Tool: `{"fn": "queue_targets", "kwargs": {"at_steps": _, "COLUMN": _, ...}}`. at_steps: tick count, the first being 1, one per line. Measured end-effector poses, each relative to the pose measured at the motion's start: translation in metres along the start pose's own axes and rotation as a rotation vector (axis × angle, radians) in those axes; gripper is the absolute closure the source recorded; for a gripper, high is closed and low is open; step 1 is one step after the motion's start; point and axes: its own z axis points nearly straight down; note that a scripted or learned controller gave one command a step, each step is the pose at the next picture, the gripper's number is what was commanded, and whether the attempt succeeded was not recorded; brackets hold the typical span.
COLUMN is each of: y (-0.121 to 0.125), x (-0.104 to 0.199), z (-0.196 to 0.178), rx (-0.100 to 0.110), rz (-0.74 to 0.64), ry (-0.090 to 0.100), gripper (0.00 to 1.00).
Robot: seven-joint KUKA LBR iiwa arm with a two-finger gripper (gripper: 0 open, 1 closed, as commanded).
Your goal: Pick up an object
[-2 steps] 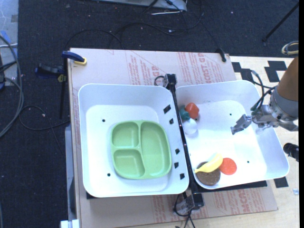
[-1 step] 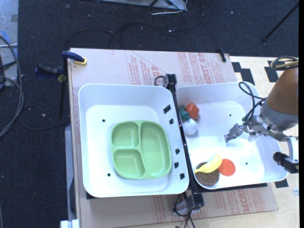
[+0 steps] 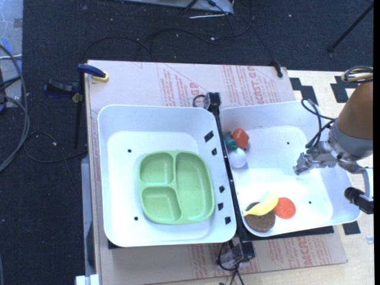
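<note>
White right bin [image 3: 309,123], hand [image 3: 301,166] low over bare floor — grip state unclear, touching nothing visible

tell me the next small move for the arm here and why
Probably swing the gripper toward the near corner of the right bin and lower over the yellow banana-shaped piece. The gripper hangs over bare bin floor with nothing between it and the toys. The banana lies on a brown disc beside an orange disc, so it looks the easiest to reach.
</note>
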Motion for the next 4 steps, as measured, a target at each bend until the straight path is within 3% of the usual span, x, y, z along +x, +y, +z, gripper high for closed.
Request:
{"fn": "queue_targets", "kwargs": {"at_steps": 2, "y": 0.005, "x": 0.008, "z": -0.117, "rx": -0.002, "rz": -0.001, "ry": 0.000, "gripper": 1.00}}
{"fn": "queue_targets", "kwargs": {"at_steps": 3, "y": 0.006, "x": 0.008, "z": -0.157, "rx": 0.000, "rz": -0.001, "ry": 0.001, "gripper": 1.00}}
{"fn": "queue_targets", "kwargs": {"at_steps": 4, "y": 0.016, "x": 0.053, "z": -0.158, "rx": 0.004, "rz": -0.004, "ry": 0.003, "gripper": 1.00}}
